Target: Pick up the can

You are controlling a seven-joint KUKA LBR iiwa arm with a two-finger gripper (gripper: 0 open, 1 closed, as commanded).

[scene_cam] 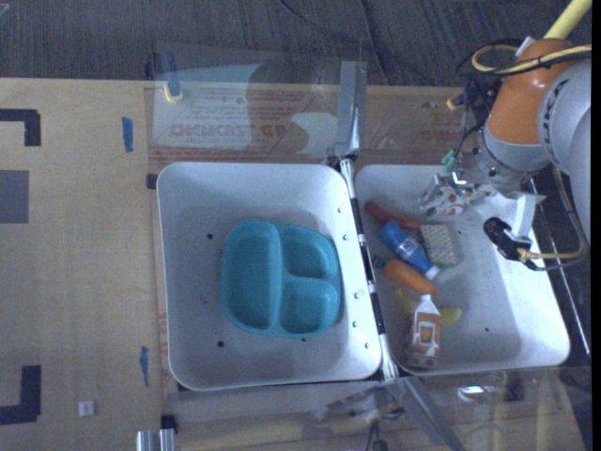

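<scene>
A: Where is the arm (540,111) right now?

B: At the upper right of the frame, over the top edge of the right bin (526,332). The gripper (453,195) hangs low there with something silvery and crumpled-looking at its tip.

A: Is that the can?

B: I can't say. The picture is too blurred there to tell the gripper's own metal from anything it might carry, so whether it is open, closed or holding anything I cannot tell. Nothing else in the bin reads plainly as a can: there is a blue bottle (407,247), an orange carrot-like piece (410,276), a red stick-shaped thing (392,216), a grey sponge (439,243), a small white bottle with an orange label (424,328) and something yellow (451,315) beside it.

A: And the left bin (188,205)?

B: A teal divided plate (280,277) sits in its middle.

A: So which step is this?

B: My guess is the grasp itself, at the bin's upper part. The next move calls for a straight lift, clear of the bin wall, to prove something is actually gripped.
</scene>
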